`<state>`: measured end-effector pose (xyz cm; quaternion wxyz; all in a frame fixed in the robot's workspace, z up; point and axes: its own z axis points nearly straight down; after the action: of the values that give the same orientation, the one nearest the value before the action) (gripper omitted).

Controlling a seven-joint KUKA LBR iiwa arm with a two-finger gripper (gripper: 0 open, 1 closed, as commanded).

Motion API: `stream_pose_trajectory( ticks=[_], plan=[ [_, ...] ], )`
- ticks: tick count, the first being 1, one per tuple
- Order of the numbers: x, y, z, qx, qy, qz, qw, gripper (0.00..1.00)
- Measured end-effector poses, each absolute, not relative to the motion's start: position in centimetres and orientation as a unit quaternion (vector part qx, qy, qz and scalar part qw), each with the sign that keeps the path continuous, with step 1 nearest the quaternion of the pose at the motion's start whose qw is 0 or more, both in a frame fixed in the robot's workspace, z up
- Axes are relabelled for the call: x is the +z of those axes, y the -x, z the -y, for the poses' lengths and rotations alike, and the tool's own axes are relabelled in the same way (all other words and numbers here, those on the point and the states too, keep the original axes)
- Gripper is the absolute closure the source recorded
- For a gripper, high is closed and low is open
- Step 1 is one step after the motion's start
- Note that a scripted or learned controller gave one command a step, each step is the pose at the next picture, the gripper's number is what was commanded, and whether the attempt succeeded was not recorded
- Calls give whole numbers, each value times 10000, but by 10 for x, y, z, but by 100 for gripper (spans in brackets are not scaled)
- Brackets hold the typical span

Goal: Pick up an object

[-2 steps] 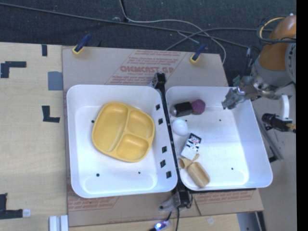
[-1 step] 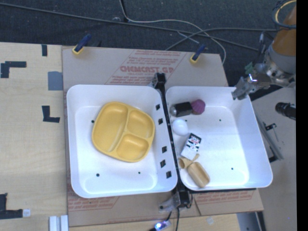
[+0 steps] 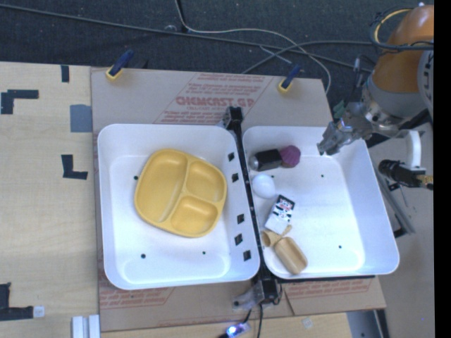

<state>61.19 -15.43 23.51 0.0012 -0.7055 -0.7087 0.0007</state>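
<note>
I see two white bins side by side on a cardboard sheet (image 3: 211,97) held by two blue-and-yellow clamps (image 3: 120,63). The left bin (image 3: 116,210) holds one yellow divided plate (image 3: 181,191), lying flat near its middle. The right bin (image 3: 352,217) holds a cluster along its left side: a tan scoop-like piece (image 3: 287,252) near the front wall, a small black-and-white card (image 3: 280,213) just behind it, a white ball (image 3: 263,184), then a dark cylinder (image 3: 268,160) touching a purple ball (image 3: 289,155). My gripper (image 3: 330,142) sits over the right bin's back right rim, apart from every item; I cannot tell how it is set. Cables (image 3: 232,30) trail across the dark floor behind.
</note>
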Motion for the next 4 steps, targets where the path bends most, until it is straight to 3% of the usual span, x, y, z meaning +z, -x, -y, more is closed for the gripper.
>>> stream_pose_trajectory(
  ticks=[2,4],
  plan=[
    [223,-578,67,9,7054,7088,15,100],
    [221,-530,-31,6,7048,7094,18,100]
  ],
)
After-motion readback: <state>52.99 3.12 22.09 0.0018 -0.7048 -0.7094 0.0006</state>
